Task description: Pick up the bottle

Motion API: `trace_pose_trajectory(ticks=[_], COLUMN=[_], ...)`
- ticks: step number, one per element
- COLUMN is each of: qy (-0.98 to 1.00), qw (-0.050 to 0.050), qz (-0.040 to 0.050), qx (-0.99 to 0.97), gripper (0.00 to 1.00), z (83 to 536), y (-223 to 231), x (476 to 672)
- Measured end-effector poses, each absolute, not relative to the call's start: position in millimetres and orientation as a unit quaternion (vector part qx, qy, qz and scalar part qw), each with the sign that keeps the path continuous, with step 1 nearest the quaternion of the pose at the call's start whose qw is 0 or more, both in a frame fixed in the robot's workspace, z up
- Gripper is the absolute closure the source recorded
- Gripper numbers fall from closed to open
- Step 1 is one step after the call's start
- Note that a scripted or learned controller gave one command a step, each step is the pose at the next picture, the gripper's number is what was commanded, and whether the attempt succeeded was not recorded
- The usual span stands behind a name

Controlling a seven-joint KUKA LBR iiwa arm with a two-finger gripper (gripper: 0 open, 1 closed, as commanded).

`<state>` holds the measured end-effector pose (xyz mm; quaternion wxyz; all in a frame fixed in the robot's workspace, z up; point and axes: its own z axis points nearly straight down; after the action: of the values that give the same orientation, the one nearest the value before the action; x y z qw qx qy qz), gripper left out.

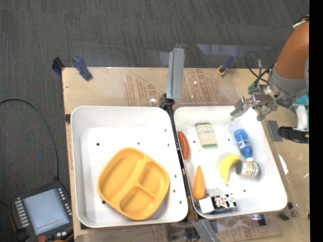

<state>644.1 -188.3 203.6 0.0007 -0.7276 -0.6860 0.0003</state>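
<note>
Dark grey carpet surrounds a plywood bench (126, 87) that bears two shallow white bins side by side. One blue bottle (243, 143) lies on its side in the right bin (270, 198), toward that bin's right edge and nearer its far edge than its near one. Its long axis runs roughly from the far edge to the near edge, slightly slanted; which end carries the cap cannot be told. Touching or just beside the bottle's near end lies one small can (248, 169) on its side, and just beside the can, toward the bin's middle, one yellow banana (227, 167). One green-and-white packet (207, 134) lies near the far edge, apart from the bottle. Along the right bin's left edge lie one red sausage (183, 145) and one orange carrot (199, 183); one black-and-white carton (218, 203) lies at the near edge. One yellow divided plate (133, 183) sits in the left bin (86, 120). One gripper (251, 107) hangs over the right bin's far right corner, its two fingers spread apart with nothing between them, well apart from the bottle.
</note>
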Motion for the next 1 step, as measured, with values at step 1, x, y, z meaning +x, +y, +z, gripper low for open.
trace_pose_trajectory(ticks=[1], qy=[-0.695], qw=[0.004], qz=[-0.0017], qx=[-0.719], gripper=[0.00], z=[86.3], y=[-205.0], x=[613.3])
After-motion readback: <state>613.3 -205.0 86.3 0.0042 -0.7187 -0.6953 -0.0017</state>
